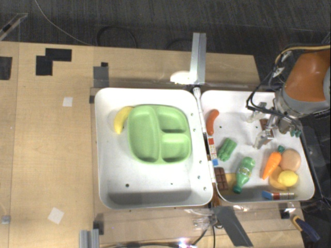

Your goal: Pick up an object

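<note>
My gripper [262,137] hangs over the right bin [232,105], in its right half, on the grey arm with the orange band [309,79]. Just below and to its right lies an orange carrot [271,164] with a green top. A tan egg-like ball [290,159] and a yellow lemon [286,179] sit beside the carrot. A green bottle [243,173], a green pickle [226,149] and a red-orange sausage [212,121] lie to the gripper's left. Nothing shows in the gripper.
A brown chocolate bar [221,177] and a red-blue marker [277,195] lie along the right bin's front. The left bin [111,174] holds a green divided plate [157,133] and a yellow banana [121,119]. A metal post [198,58] stands behind the bins.
</note>
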{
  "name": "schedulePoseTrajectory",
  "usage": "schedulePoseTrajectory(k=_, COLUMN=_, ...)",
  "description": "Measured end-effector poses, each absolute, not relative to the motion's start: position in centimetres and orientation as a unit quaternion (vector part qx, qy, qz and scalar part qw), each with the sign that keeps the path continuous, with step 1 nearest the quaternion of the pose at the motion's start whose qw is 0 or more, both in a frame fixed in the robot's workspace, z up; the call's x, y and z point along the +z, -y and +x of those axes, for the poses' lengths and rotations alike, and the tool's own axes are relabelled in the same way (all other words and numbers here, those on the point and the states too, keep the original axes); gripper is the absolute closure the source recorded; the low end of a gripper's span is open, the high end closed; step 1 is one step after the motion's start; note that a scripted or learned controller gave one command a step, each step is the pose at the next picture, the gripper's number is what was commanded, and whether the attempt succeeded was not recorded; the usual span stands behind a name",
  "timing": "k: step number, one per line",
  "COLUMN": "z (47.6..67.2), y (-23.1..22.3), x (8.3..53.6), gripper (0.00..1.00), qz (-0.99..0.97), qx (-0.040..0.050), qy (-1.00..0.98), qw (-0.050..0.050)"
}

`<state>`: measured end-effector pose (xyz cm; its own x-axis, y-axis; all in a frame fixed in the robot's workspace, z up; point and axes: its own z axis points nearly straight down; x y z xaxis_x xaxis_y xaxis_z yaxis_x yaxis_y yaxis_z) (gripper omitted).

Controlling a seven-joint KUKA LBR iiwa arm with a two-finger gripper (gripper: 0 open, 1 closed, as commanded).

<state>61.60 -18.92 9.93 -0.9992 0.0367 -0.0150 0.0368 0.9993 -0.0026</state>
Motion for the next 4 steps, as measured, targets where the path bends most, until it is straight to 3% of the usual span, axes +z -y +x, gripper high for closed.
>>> schedulePoseTrajectory(k=1, z=55.7, y=18.8, x=9.0, gripper=0.0, qz=0.079, qx=-0.0007, qy=-0.997, qw=0.007)
schedulePoseTrajectory(k=3, z=49.3, y=19.5, x=9.0, gripper=0.0, qz=0.15, qx=-0.0012, qy=-0.989, qw=0.01)
schedulePoseTrajectory(k=4, z=49.3, y=19.3, x=9.1, gripper=0.0, qz=0.138, qx=-0.0022, qy=-0.99, qw=0.01)
